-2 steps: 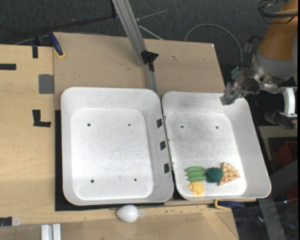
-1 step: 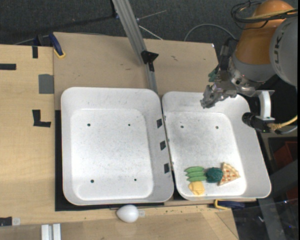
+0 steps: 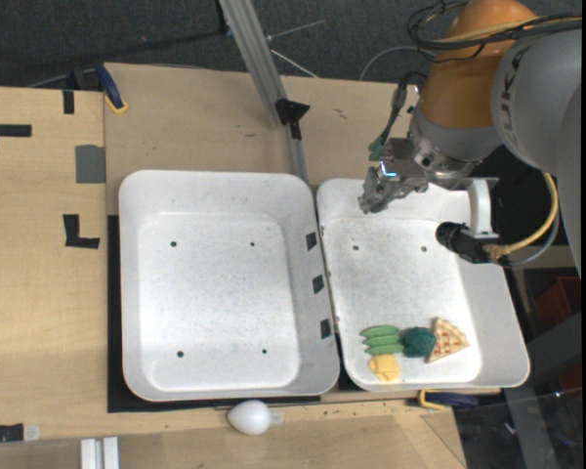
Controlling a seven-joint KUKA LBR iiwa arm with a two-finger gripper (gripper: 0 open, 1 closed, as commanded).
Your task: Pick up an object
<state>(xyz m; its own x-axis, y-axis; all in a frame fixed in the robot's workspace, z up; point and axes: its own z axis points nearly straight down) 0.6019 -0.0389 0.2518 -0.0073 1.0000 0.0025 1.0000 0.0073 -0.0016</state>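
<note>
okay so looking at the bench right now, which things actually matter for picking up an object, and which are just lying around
For the job:
gripper
green pea pod
dark green broccoli
yellow piece
pizza slice
right bin

Lying about:
left bin
white egg-shaped thing on the bench

Green pod [image 3: 379,336], broccoli [image 3: 417,340], pizza slice [image 3: 448,339], yellow piece [image 3: 384,365] clustered, right bin front

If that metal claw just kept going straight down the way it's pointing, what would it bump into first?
Probably the bare speckled floor of the right white bin, near its far edge; the gripper hangs there, though depth is unclear.
</note>
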